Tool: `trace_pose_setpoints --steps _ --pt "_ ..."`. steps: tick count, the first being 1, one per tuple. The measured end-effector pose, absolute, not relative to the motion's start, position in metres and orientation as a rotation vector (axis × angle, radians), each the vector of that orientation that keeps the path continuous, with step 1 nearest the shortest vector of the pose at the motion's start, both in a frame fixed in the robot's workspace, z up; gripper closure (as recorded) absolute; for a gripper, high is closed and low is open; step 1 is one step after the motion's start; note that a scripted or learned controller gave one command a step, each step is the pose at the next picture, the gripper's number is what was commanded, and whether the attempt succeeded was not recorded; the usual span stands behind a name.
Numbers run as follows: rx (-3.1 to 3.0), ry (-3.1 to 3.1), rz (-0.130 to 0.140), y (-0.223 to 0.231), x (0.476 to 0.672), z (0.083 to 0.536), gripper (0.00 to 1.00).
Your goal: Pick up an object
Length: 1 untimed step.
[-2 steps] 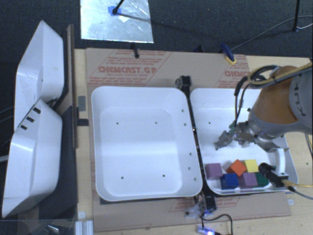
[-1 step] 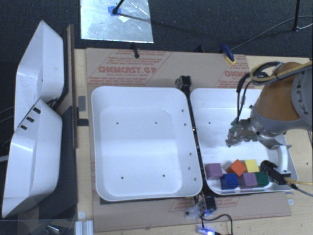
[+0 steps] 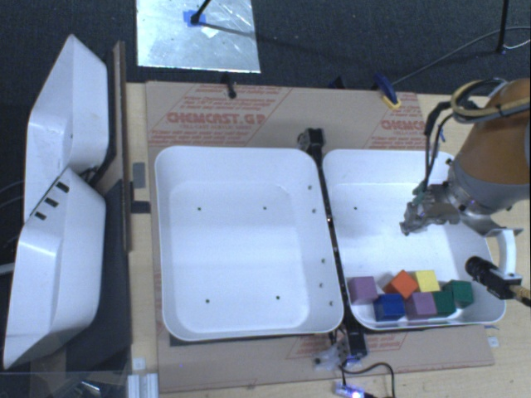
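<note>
The left bin [image 3: 241,239] is being shown beside the right bin [image 3: 365,197]. Along the right bin's near edge, small blocks [image 3: 411,295] are being kept clustered: purple, blue, orange, yellow, green. Above them, the gripper [image 3: 417,219] is being held over bare floor; its opening cannot be told, and nothing is seen in it.

My arm [image 3: 498,152] is a thick rounded grey body with a broad orange band above the wrist. Dark cables loop along its side. My tool [image 3: 412,222] is small, grey metal, and angular.
</note>
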<state>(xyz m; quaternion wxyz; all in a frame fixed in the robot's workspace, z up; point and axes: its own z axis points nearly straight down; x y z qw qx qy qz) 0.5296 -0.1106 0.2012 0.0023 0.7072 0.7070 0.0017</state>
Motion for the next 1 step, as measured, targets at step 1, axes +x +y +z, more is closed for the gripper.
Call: trace_pose_setpoints --steps 1 --pt "2.217 2.219 0.006 -0.1062 0.5216 0.2545 1.0"
